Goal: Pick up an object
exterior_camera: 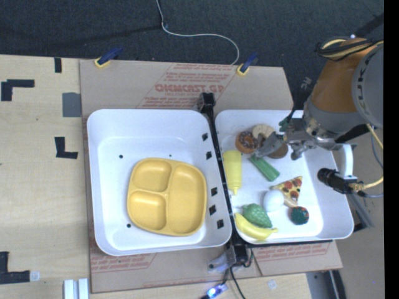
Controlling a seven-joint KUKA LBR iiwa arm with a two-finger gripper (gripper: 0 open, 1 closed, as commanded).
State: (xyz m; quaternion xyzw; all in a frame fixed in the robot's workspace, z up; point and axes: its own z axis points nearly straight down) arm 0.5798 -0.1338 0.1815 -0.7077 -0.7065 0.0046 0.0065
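1. Nearest the camera, at the front edge of the right bin (pixel 340 229), lie a toy banana (pixel 252 228) and a green leafy toy vegetable (pixel 257 215) touching it; just beside them sit a white egg (pixel 273 200) and a small dark green ball (pixel 300 215).
2. Both white bins rest on a brown cardboard sheet (pixel 187 83) spread over a pale wooden table (pixel 37 185) – the sheet is clamped at its far edge by two blue-and-yellow clips (pixel 108 56). Beyond the table is dark carpet, crossed by a thin white cable (pixel 187 33).
3. Red print runs across the cardboard near its far edge; the letters are too blurred to read. Black tape marks (pixel 17 88) dot the table on the left.
4. The left bin (pixel 100 129) holds a yellow divided plate (pixel 167 195).
5. Further things in the right bin: a yellow squeeze bottle (pixel 233 170) by the dividing wall, a green stick-shaped toy (pixel 265 168), a pizza slice (pixel 290 189), and a brown doughnut (pixel 247 141) near the far wall.
6. The arm (pixel 340 89) reaches in from the right, wrist bent down over the far part of the right bin. The gripper (pixel 274 146) sits low – just beside the doughnut – and whether it is wide or narrow I cannot tell.
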